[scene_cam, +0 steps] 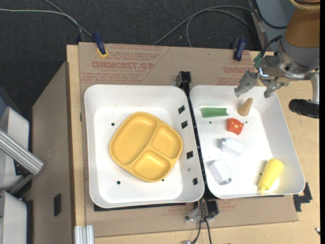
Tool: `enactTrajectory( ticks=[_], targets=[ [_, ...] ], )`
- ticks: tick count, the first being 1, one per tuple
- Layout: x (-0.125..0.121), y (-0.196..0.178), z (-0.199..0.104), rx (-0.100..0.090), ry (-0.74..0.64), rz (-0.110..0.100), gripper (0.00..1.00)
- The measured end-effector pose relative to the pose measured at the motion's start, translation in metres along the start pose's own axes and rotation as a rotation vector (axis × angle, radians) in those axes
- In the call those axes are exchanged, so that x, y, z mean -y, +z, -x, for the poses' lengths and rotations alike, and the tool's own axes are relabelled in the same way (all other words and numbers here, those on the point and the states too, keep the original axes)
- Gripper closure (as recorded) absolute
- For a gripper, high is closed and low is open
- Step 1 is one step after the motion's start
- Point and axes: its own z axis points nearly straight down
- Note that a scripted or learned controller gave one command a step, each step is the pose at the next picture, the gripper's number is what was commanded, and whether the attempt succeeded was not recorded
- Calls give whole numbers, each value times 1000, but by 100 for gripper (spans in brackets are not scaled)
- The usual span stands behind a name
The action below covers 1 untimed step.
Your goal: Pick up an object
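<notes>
My gripper (258,86) hangs open over the far edge of the right bin (289,141), its two fingers spread apart with nothing between them. Just below it lies a tan cone-shaped piece (246,106). Left of that rests a green strip (214,112). A small red object (235,126) sits near the bin's middle. Two pale grey-white blocks (231,146) (220,171) lie lower down, and a yellow bottle-like toy (270,175) rests at the near right corner.
The left bin (96,136) holds a yellow three-compartment plate (145,146). A black divider with clips (189,131) runs between the bins. Blue clamps (100,46) (238,48) pin the cardboard base at the back. Cables trail across the dark floor behind.
</notes>
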Motion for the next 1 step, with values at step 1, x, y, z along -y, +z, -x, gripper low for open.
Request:
enactTrajectory(
  ticks=[1],
  targets=[
    [-5, 45, -5, -1, -1, -5, 0]
  ],
)
